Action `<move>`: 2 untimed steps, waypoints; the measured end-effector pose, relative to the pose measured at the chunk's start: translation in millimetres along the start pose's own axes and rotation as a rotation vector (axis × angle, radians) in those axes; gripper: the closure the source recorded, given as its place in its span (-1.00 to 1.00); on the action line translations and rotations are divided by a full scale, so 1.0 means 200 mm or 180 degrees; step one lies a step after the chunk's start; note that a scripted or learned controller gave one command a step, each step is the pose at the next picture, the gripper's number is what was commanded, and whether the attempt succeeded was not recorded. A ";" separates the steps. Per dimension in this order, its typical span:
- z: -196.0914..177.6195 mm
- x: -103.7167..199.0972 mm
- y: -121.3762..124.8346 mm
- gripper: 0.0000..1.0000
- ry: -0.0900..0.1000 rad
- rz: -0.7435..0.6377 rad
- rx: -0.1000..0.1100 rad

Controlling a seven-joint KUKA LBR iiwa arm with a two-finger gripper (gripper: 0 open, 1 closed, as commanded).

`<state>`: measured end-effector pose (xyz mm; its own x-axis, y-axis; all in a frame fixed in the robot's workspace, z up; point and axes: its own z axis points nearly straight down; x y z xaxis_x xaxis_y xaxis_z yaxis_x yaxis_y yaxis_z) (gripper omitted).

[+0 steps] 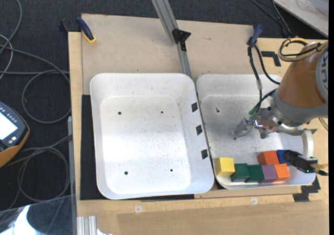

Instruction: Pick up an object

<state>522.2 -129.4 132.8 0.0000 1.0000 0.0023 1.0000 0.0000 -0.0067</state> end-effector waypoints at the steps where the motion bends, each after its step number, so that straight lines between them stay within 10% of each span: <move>1: 0.18 0.00 0.00 -1.00 0.0001 0.0001 -0.0003; 2: 0.11 0.00 0.00 1.00 -0.0001 -0.0001 -0.0024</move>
<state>523.0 -128.8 110.2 -0.0002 1.0000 0.0020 1.0000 0.0002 0.0008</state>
